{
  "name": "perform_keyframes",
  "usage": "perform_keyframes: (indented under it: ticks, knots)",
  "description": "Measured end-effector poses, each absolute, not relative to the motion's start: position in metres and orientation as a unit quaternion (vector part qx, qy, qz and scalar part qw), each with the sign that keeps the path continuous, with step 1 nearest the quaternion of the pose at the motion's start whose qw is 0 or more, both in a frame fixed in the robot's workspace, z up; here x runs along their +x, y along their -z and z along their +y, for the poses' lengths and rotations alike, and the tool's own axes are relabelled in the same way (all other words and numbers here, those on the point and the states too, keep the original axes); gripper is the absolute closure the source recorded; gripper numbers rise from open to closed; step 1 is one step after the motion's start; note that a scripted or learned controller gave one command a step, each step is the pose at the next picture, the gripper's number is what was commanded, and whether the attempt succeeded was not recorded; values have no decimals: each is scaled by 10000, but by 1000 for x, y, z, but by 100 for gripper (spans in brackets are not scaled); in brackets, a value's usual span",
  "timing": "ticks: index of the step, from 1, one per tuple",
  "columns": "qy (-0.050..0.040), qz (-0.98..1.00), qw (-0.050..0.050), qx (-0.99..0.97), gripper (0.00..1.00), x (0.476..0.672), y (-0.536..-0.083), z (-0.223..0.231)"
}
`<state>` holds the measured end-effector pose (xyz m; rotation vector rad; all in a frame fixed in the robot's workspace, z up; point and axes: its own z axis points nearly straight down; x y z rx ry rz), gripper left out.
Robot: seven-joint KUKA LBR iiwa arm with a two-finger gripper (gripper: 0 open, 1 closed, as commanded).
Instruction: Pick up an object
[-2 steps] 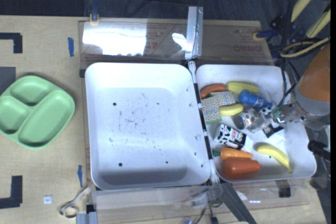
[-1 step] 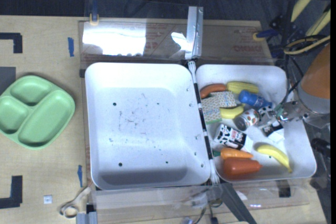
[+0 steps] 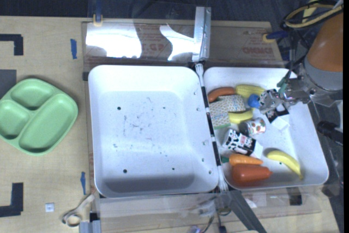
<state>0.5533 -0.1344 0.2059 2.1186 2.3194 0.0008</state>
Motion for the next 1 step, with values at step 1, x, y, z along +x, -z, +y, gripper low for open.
perform_keyframes:
  ticks: [1]
  knots:
    - [-4,7871,12,6168,100,604,-192,-89]
